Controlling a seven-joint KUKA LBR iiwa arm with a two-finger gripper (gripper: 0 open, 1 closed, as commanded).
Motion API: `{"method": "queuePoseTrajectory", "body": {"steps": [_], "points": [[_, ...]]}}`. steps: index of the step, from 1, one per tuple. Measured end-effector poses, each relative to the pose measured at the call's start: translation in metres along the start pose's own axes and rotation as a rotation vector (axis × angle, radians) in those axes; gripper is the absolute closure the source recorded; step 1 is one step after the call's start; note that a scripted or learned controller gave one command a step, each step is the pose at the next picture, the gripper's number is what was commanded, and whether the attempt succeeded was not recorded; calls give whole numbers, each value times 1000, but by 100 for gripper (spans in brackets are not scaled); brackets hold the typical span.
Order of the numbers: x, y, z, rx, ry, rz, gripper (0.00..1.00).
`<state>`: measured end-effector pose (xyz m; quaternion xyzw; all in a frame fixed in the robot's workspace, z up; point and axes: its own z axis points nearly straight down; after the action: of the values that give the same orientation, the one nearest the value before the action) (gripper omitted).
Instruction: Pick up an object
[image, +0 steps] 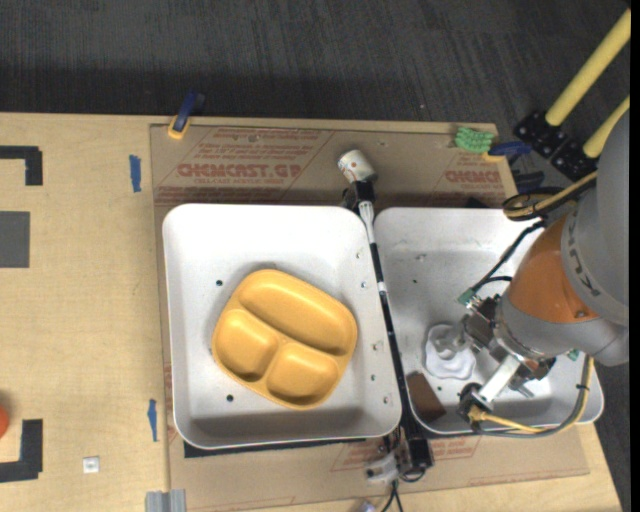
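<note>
I am low inside the right bin (420, 240), and my gripper (452, 362) is directly over a small white object (446, 356) that lies on the bin floor. I cannot tell from this view how my jaws stand, because the wrist and cables cover them, so I also cannot say that I hold anything. The white object is just under me, touching the floor as far as I can see. A small dark brown piece (424, 396) lies near me, toward the front corner of the same bin. Far to my other side, in the left bin (190, 250), a big yellow tray (285, 335) rests alone. I judge the reaching is done, but the grasp and the lift are not yet done.
</note>
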<state>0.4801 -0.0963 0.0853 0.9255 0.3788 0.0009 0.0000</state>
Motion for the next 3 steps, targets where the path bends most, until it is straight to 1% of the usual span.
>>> {"method": "queuePoseTrajectory", "body": {"steps": [1,2,3], "points": [[4,16,0,-1,-1,-289,0],[2,33,0,0,-1,-419,0],[43,40,0,-2,0,-694,0]]}}
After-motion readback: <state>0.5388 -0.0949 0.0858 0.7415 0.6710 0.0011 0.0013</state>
